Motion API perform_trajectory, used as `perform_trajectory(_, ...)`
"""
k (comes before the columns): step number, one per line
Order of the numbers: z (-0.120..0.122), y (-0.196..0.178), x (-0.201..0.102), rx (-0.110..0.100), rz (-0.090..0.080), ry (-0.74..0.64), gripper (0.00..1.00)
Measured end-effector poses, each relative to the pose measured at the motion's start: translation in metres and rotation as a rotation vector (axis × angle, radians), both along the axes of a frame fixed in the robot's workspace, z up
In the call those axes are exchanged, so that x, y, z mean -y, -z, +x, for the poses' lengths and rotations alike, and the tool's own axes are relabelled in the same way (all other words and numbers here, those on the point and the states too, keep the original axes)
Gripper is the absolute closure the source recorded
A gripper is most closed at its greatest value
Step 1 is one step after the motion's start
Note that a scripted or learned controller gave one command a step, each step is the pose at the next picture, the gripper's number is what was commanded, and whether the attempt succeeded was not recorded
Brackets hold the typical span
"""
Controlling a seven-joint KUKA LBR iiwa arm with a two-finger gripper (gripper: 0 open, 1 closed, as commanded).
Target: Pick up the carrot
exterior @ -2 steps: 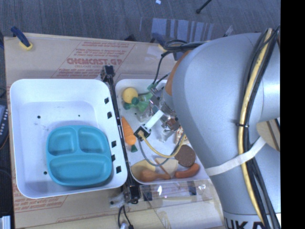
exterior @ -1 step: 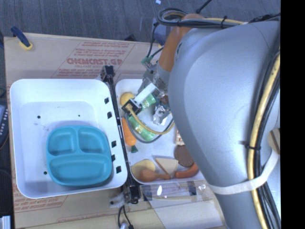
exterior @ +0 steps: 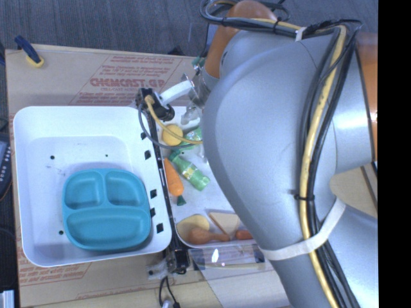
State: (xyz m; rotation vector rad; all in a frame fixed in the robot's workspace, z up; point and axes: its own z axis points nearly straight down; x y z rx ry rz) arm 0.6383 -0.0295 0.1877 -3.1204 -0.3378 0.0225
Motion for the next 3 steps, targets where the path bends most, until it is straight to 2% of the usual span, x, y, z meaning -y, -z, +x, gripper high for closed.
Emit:
perform_trajectory(2, -0.132, -0.014, -0.087, -0.005, 0.001, -0.08, 0.0)
perform_trajectory(3, -0.11, -0.062, -0.066, 0.0, 0.003, -0.169, 0.0)
